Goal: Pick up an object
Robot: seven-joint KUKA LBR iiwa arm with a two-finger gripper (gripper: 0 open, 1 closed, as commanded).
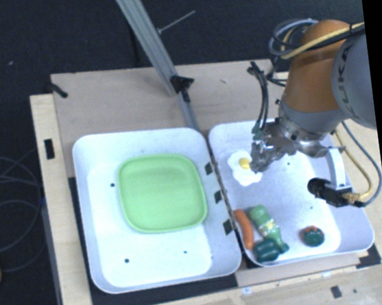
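In the right bin [346,233] a fried egg toy [242,169], white with a yellow yolk, lies near the left wall. My gripper [258,160] hangs right at the egg's right edge, over the yolk. An orange carrot [244,228], a green packet [262,221] and a dark green piece [267,248] lie together at the bin's front left. A small green and red round toy [312,235] sits at the front right.
The left bin [108,262] holds a light green square plate [162,192]. A grey metal pole [151,39] slants over the bench behind the bins. Black cables and a black fitting [327,192] hang from the arm over the right bin.
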